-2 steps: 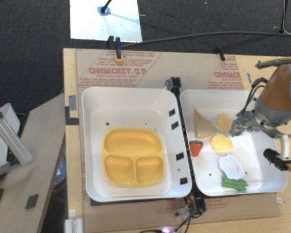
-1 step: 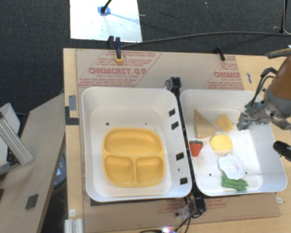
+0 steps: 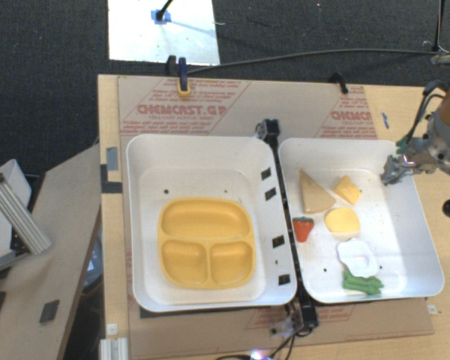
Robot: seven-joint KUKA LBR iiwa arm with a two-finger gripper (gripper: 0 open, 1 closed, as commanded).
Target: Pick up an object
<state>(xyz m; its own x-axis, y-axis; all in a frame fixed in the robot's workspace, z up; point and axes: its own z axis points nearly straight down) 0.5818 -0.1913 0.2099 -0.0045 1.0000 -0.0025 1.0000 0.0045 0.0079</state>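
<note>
Tan wedge [image 3: 313, 194] in right bin [image 3: 420, 223], tip toward far rim; gripper [image 3: 396, 169] apart; jaws' state unclear

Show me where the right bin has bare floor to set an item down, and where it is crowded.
Bare floor in the right bin runs along its right wall, beside the gripper, and its far-left corner. The near-left middle is crowded: tan wedge, yellow block, yellow round, strawberry, white piece, green piece.

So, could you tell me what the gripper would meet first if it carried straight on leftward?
Probably the small yellow cheese-like block, left of the gripper in the right white bin; depth is unclear.
</note>
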